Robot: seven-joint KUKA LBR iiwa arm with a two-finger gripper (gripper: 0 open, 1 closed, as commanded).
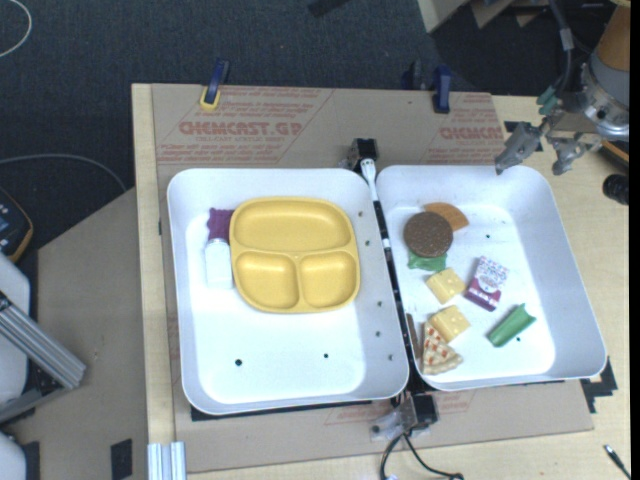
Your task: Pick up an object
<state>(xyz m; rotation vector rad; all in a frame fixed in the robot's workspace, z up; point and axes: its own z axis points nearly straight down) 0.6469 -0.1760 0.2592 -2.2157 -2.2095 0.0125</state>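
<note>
The tool (pixel 537 152) hangs wide open, holding nothing. The green pepper (pixel 510 325) looks light and stiff; grab its middle.

My claw (pixel 537 150) hangs above the far right corner of the right shallow white bin (pixel 560 268). Left of that bin sits the left shallow white bin (pixel 280 368), holding a yellow three-compartment plastic tray (pixel 295 253). Both rest on the counter (pixel 160 218).
</note>
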